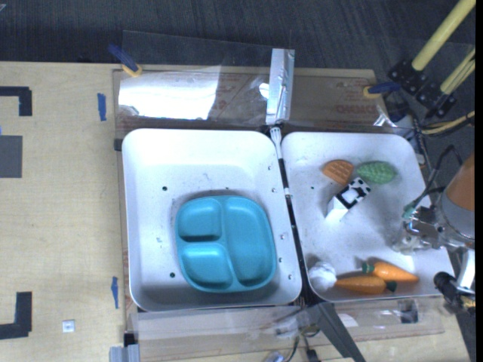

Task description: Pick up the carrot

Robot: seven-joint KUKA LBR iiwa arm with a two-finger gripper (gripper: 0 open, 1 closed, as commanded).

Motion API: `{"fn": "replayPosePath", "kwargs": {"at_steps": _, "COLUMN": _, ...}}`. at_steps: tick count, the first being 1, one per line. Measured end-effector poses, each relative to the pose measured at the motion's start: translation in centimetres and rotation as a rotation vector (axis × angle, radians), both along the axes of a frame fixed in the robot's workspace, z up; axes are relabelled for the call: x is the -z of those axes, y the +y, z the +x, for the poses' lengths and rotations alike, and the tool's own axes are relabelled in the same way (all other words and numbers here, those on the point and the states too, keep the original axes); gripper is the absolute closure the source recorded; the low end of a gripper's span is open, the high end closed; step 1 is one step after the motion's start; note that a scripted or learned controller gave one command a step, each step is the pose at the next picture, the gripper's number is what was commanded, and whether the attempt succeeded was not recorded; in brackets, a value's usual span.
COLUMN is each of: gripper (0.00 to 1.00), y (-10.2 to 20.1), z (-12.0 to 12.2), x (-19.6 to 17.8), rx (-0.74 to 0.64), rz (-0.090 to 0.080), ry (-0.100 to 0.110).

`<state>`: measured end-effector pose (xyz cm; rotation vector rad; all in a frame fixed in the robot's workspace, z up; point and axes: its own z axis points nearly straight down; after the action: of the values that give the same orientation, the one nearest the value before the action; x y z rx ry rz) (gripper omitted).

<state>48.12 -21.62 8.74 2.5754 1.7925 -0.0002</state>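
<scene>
Carrot (390, 271) visible, end effector (419, 231) fingers indistinct

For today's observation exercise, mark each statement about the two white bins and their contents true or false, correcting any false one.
1. The blue divided plastic plate lies in the left white bin. True.
2. The orange carrot with green top lies near the right white bin's front edge. True.
3. The green leaf-shaped toy lies on the plate. False: it lies in the right bin.
4. The carrot is between the gripper's fingers. False: it lies on the bin floor.
</scene>
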Motion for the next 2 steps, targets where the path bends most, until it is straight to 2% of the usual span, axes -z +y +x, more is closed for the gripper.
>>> {"fn": "replayPosePath", "kwargs": {"at_steps": 1, "gripper": 1.0, "y": -0.1, "z": -0.05, "x": -0.01, "rx": -0.059, "rz": -0.001, "ry": -0.001}}
{"fn": "replayPosePath", "kwargs": {"at_steps": 2, "gripper": 1.0, "y": -0.07, "z": 0.0, "x": -1.0, "rx": -0.06, "rz": -0.002, "ry": -0.002}}
